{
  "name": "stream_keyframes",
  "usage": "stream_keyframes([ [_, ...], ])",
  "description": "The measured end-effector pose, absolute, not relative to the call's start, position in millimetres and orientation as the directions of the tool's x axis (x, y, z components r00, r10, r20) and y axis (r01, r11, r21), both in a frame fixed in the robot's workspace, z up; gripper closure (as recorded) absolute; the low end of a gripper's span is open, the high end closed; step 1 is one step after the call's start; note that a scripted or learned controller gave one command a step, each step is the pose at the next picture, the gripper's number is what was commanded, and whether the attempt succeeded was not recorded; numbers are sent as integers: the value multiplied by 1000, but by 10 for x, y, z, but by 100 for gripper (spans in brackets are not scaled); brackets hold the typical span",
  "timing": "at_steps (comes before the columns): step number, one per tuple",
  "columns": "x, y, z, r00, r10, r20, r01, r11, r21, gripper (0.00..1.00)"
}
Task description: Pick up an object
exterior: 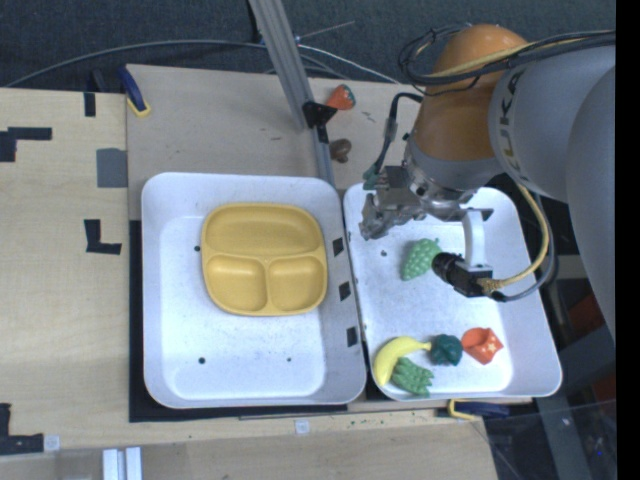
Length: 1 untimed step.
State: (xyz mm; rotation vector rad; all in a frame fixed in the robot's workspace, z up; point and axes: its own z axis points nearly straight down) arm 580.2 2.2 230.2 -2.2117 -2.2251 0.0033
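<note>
My gripper (378, 218) hangs over the upper left part of the right bin (530, 298), near its left wall. A green bunch of toy grapes (421, 258) lies just right of and below it, apart from it. Along the bin's front edge lie a yellow banana (393, 352), a green leafy toy (411, 376), a dark teal toy (446, 349) and a red-orange toy (482, 344). The wrist and its orange band (478, 53) hide the bin's back part.
The left bin (170, 358) holds a yellow divided plate (265, 258). A grey metal post (290, 58) slants down to the gap between the bins. A black cable (465, 276) loops from the wrist over the right bin. Small orange (342, 96) and brown (341, 150) bits lie on the bench behind.
</note>
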Motion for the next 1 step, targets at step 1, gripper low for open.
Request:
stream_keyframes([
  [1, 5608, 526, 2391, -8, 1000, 2, 1000, 8, -3, 100],
])
